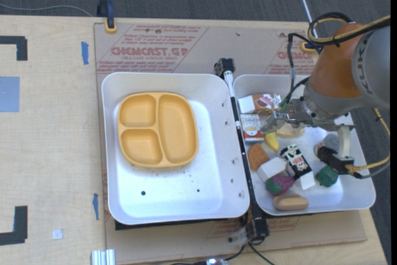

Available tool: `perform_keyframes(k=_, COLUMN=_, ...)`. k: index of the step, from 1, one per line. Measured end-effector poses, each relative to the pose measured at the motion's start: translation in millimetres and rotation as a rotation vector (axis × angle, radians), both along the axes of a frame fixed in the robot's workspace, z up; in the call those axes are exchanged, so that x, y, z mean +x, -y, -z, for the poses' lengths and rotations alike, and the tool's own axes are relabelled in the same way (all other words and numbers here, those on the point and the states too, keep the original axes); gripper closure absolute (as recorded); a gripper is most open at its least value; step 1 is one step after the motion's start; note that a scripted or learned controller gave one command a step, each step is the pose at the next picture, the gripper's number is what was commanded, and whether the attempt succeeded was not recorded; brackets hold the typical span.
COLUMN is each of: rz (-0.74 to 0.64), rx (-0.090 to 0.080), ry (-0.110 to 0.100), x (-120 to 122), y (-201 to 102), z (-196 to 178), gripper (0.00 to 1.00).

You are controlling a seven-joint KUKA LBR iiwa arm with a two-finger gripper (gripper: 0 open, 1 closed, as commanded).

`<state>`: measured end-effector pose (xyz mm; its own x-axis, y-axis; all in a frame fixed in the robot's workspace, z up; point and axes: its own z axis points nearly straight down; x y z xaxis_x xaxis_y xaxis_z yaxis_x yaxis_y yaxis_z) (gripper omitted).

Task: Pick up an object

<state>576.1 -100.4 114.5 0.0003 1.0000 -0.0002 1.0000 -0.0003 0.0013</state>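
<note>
I see the gripper (280, 119) low in the right bin (358, 198); whether its fingers are spread I cannot tell. A yellow toy banana (272, 141) lies just below it among crowded toy foods. The left bin (205, 195) holds a yellow divided plate (157, 129), with bare floor around it.

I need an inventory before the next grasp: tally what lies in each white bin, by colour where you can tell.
Left bin, orange divided plate: 1
Right bin, yellow item: 1
Green item: 1
Purple-and-green item: 1
Tan oblong item: 1
Black-and-white item: 1
White block: 1
Total: 7 clearly separable; more lie hidden by the arm.
</note>
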Motion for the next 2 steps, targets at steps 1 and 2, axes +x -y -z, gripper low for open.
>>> perform_keyframes(k=1, rz=0.001, rx=-0.001, ry=0.005, x=1, y=-3, z=12, gripper=0.0)
perform_keyframes(k=2, rz=-0.001, rx=0.003, ry=0.003, x=9, y=-4, z=25, gripper=0.0)
